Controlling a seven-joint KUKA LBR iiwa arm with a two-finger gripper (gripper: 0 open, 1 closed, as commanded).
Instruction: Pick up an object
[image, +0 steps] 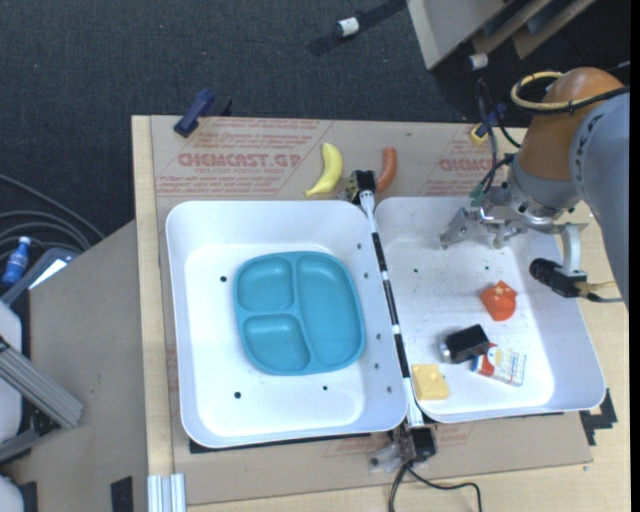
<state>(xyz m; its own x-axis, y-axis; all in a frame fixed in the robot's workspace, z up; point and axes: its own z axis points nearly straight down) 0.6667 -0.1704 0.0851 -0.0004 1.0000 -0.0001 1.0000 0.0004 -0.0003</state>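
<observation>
My gripper (482, 232) hangs over the far part of the right bin (560, 395), its fingers spread and nothing between them. Below it on the bin floor lies a small orange-red object (499, 300), well apart from the fingertips. Nearer the front edge are a black object (465, 343), a yellow block (430, 381) and a small white packet with red and blue marks (506, 366). The grey arm with its orange band (560, 120) comes in from the upper right.
The left bin (200, 400) holds a blue divided plate (298, 310). Behind the bins, on the bench, lie a yellow banana (326, 170) and an orange sausage-shaped toy (387, 168). A blue clamp (195, 112) sits at the bench's far left corner.
</observation>
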